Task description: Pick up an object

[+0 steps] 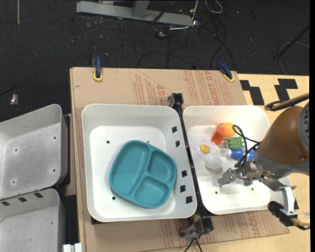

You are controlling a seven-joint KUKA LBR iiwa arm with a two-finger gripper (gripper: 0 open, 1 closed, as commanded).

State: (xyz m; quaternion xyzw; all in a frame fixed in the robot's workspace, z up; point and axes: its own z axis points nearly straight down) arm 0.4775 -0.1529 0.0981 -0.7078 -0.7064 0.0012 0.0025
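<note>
Dark speckled floor [44, 39] all around, strewn with black cables [221, 44] and a grey metal bar [133, 12] along the top edge. Brown cardboard-covered tabletop [142, 83] in the middle, printed with faint red lettering, clamped at the far edge by two blue-and-yellow clips [97, 69]. Spare white perforated trays [29, 147] off to the left, beyond the tabletop. Two shallow white bins side by side on the cardboard: left bin [98, 123] carrying a teal divided plate [142, 173] with three compartments, lying flat and slightly turned; right bin [256, 115] carrying a small cluster of objects near its far middle. Black divider strip [186, 157] between the bins. Grey arm with orange band [288, 135] reaching in from the right, over the right bin's near-right part. Hand [230, 178] low over the right bin floor, metal fingers pointing left, nothing visibly between them; open or closed impossible to tell from this angle. Among the objects, just beyond the hand: an orange piece [222, 131] farthest back, a green knobbly toy [235, 142] beside it, a blue piece [238, 153] touching the arm's cabling, a pale translucent cup-like item [212, 160] nearest the hand, and a small yellow-centred round thing [204, 147] just left of it.
</note>
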